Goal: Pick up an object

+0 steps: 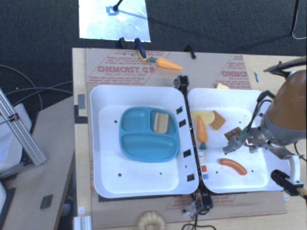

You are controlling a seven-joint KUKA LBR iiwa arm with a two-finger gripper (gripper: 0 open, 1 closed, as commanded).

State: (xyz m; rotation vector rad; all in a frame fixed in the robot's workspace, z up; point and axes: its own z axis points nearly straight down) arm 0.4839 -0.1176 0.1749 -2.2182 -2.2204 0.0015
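Observation:
The right bin (256,178) holds an orange carrot (201,128), a pale yellow slice (206,116), a tan cracker-like piece (218,120), a small dark brown block (233,133) and a red-orange sausage (233,166). My gripper (230,146) reaches in from the right and sits low over the middle of this bin. It is just below the brown block and above the sausage, with the carrot to its left. The view is too coarse to tell whether anything is in it.
The left bin (108,176) holds a blue divided plate (144,143) with a tan bread piece (160,122) in one compartment. A second carrot (167,63) lies on the cardboard behind the bins. A black divider (189,133) runs between the bins.

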